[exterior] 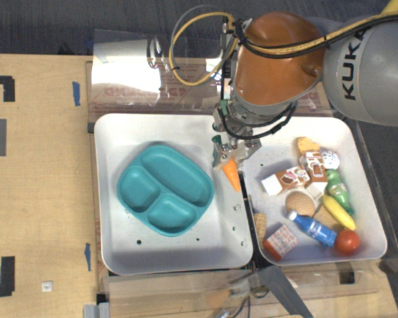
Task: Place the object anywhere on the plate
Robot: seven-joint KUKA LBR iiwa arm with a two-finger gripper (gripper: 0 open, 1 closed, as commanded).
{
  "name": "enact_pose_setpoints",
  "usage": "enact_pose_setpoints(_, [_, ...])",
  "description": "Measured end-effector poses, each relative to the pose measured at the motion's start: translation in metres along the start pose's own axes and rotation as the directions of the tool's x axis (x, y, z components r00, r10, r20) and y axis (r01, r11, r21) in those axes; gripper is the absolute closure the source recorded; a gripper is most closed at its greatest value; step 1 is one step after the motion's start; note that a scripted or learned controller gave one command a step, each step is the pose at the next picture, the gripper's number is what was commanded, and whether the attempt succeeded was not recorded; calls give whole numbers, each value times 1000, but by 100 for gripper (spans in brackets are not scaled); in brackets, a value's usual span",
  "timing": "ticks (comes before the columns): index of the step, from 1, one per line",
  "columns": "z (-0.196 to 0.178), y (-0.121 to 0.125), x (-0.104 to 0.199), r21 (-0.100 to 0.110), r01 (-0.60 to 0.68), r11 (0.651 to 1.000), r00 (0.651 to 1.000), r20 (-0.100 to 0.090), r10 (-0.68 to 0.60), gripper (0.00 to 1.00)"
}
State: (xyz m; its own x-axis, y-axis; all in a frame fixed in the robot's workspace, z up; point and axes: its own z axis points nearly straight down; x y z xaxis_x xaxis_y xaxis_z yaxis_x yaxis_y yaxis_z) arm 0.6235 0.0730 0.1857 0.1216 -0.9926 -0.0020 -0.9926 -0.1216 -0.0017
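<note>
- Wooden tabletop [33,177] bearing two white bins: left bin [113,244] with teal three-compartment plate [164,189]; right bin [368,244] with assorted toy food.
- Gripper [231,152] above the dividing rims; orange carrot [231,172] at the jaws' tips, apparently pinched, contact not fully resolved.
- Step judged: carry from right bin toward plate, mid-transfer.
- Next move: shift left, lower over a compartment, release.
- Open bin floor around plate; raised rims below the carrot to be cleared.

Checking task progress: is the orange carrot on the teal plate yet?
Not yet. The carrot hangs at the end effector above the seam between the bins, right of the plate.
</note>
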Motion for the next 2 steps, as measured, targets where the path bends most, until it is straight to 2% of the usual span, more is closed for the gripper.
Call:
enact_pose_setpoints(1, [57,-35,-64,1,148,989,989,5,-148,100])
enact_pose_setpoints(2, [55,-36,-62,4,146,989,989,4,-146,0])
